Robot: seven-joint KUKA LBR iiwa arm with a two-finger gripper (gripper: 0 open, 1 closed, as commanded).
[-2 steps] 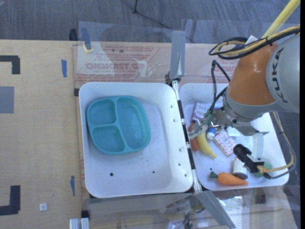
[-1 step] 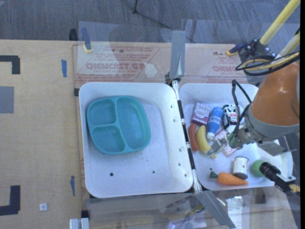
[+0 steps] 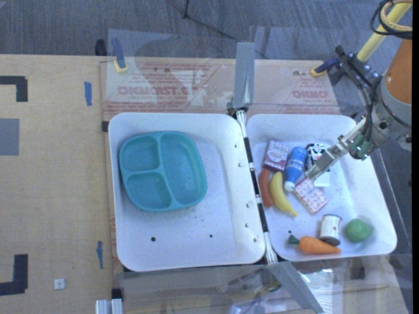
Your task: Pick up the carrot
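Down near the front edge of the right bin (image 3: pixel 383 195) lies the carrot (image 3: pixel 314 244). It is orange, with a small green top that points toward the wall between the two bins. It rests on its side, flat on the white floor. A little can (image 3: pixel 330 228) sits just behind it and looks like it touches it. A green ball (image 3: pixel 358 230) is near the carrot's thin end.

The carrot looks like a toy, so it is likely light and hard, and it may be smooth and slippery. It is round, so it could roll or slide away if it is pushed from one side. A good place to hold it is across the fat middle, with one finger on each long side. The can is close, so there is not much room on that side.

The gripper (image 3: pixel 322 164) is farther back in the same bin, well apart from the carrot. It hangs over a blue bottle (image 3: pixel 295 166) and a black and white toy (image 3: pixel 316 153). I cannot tell if the fingers are apart or together, because they are small and blurry. I see nothing held between them.

A banana (image 3: pixel 281 193), a pink box (image 3: pixel 276 155) and a checked packet (image 3: pixel 310 195) lie close by. The left bin (image 3: pixel 226 234) holds a blue plate (image 3: pixel 162 170) with three parts. Both bins sit on the worktop (image 3: pixel 46 195).
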